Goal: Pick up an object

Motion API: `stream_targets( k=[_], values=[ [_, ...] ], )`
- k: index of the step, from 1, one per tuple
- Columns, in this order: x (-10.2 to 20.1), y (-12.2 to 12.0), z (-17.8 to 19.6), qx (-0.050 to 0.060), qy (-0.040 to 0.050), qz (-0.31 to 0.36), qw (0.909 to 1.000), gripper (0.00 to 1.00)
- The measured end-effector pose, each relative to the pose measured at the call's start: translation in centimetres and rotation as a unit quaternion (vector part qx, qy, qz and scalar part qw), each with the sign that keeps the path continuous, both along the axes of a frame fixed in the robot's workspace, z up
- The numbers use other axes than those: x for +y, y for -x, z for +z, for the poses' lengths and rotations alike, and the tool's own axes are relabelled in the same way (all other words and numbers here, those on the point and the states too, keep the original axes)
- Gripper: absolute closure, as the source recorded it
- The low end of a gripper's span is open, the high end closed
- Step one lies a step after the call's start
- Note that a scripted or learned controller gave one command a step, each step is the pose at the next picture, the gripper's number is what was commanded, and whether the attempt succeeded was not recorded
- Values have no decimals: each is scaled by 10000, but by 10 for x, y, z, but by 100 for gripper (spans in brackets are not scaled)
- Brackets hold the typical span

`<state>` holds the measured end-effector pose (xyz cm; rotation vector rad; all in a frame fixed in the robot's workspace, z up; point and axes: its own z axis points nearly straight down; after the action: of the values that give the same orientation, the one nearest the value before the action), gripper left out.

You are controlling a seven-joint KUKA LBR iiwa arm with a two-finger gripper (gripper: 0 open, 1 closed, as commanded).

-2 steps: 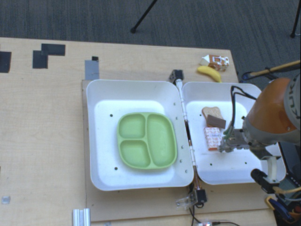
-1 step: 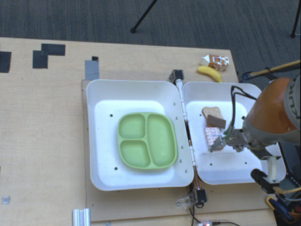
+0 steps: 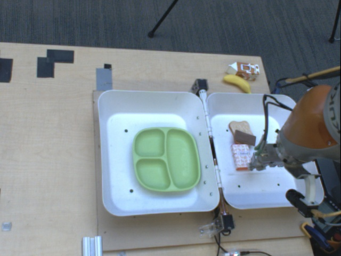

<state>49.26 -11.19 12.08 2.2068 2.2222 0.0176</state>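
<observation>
Stage: early to mid, approach done, lift not yet done.
Gripper: low inside right bin, just beside right edge of red-and-white packet.
Fingers: state unclear, too small and dark to tell how wide; nothing visibly between them.
Task object, likely: red-and-white packet, flat on bin floor, left-centre of right bin.
Other candidates: brown block and toast slice, just above packet, touching or overlapping each other.
Left bin: green divided plate in middle, untouched.
Desk: banana and small carton beyond bins, well apart from gripper.
Done: arm positioned at packet.
Left: secure grasp, raise clear of bin.
Risk, judged: flat packet hard to pinch from side.
</observation>
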Motion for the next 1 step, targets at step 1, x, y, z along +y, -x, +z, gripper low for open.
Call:
stream_targets(
  k=[1],
  values=[
    [0, 0, 0, 1, 0, 5, 10000, 0]
  ],
)
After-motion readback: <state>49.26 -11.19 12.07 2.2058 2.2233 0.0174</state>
